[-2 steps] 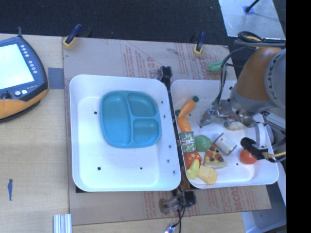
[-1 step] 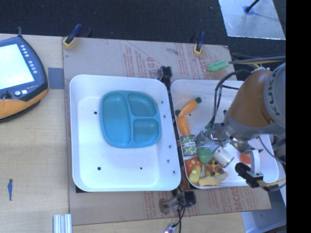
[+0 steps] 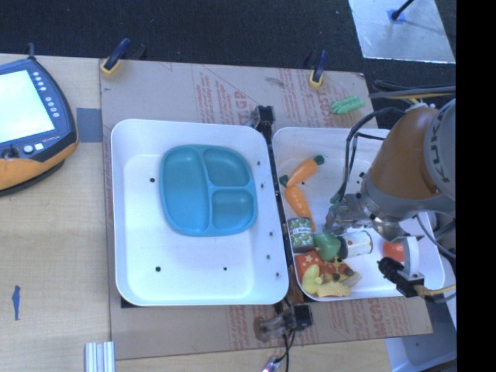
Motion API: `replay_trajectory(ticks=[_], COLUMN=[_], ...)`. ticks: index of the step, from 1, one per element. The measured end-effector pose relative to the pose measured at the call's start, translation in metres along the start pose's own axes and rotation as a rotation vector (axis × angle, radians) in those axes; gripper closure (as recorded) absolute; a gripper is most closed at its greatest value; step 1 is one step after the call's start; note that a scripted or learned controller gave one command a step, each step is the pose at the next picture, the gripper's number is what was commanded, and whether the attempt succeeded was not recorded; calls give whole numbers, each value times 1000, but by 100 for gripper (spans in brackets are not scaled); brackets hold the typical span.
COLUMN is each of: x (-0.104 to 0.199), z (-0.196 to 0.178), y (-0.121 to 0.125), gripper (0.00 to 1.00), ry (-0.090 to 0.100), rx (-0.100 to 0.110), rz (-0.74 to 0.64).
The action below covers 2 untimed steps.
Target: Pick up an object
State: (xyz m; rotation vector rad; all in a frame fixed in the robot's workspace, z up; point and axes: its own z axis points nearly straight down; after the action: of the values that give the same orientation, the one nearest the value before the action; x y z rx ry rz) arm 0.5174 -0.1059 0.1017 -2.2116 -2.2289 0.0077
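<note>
Two bins on the table, and my arm's parked low over the right bin (image 3: pixel 364 142).

From the overhead camera view, the pincer (image 3: pixel 339 222) sits just above the toy food pile; can't tell if it's open or shut. Nearest is a green pepper-looking toy (image 3: pixel 328 245), beside a small jar (image 3: pixel 301 234) and two carrots (image 3: pixel 297 200). Judging by looks: light, hard, slick plastic. I'd grab a carrot across its middle.
</note>
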Motion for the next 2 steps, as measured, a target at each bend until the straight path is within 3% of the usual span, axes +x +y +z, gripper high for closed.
replay_trajectory(ticks=[1,2], x=[-2,1], z=[0,8], y=[0,85], gripper=[0,0], ry=[-3,-8], rx=[0,-9], rz=[2,9])
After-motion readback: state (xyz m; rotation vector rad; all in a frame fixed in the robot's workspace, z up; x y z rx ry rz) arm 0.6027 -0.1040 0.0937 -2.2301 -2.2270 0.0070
